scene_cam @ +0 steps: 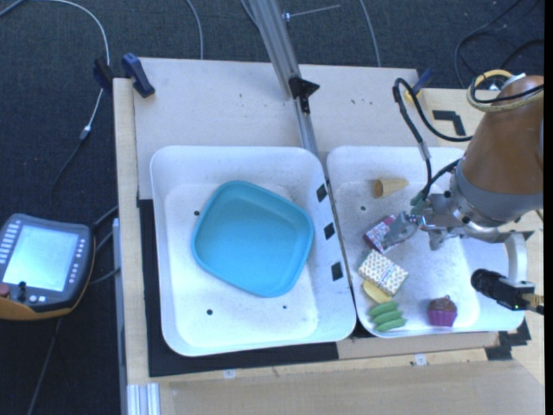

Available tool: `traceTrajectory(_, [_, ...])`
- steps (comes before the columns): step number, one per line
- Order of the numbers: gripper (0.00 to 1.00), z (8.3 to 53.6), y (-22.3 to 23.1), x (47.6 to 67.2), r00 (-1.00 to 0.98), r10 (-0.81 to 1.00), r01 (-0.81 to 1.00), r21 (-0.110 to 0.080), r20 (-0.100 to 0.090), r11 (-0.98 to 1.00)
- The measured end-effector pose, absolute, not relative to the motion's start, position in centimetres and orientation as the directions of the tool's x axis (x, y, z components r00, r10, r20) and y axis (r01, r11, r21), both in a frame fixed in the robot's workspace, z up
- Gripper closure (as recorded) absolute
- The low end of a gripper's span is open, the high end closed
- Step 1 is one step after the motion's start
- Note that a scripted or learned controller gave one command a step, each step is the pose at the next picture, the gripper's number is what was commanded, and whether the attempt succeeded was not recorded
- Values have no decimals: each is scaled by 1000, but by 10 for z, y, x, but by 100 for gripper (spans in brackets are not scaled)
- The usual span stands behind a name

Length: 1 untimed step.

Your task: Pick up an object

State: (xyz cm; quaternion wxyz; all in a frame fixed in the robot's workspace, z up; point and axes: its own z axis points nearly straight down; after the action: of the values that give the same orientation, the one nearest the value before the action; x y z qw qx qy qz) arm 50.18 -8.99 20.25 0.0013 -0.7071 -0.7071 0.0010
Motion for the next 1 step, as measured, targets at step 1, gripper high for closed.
traceTrajectory(1, [0, 158, -96, 498, 1, 1000, 1000, -4, 0, -1])
